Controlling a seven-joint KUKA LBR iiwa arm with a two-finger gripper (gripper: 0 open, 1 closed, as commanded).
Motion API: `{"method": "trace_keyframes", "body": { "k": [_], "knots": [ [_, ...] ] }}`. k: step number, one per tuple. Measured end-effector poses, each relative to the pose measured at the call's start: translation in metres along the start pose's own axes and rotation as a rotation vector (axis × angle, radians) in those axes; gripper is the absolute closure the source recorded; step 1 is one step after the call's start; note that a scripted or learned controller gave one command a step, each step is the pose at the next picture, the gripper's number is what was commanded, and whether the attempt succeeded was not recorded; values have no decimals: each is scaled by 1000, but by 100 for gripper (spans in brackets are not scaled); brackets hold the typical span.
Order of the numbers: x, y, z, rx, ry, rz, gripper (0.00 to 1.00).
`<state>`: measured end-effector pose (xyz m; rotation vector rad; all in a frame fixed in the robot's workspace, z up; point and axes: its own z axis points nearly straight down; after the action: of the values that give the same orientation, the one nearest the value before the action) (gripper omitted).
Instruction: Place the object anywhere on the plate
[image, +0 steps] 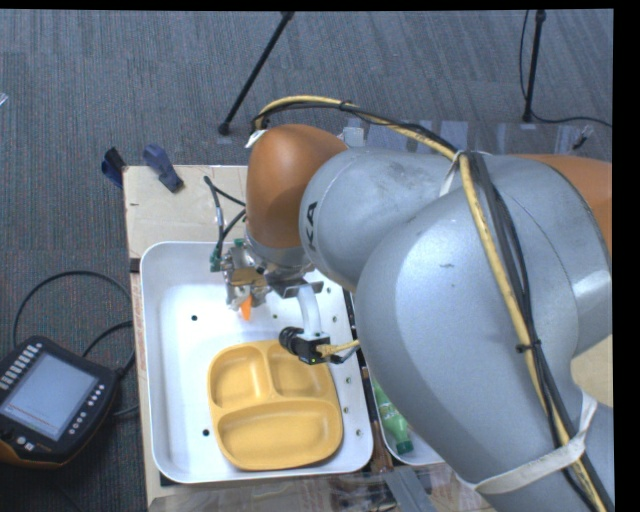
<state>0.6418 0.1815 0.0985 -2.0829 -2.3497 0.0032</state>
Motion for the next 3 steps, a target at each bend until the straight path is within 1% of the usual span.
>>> {"method": "trace_keyframes", "body": {
  "k": [1, 2, 3],
  "knots": [
    [0, -2, 3, 5, -1, 0, 0],
    [0, -3, -3, 13, -2, -1, 100],
    [0, -3, -3, 13, -3, -2, 0]
  ]
}}
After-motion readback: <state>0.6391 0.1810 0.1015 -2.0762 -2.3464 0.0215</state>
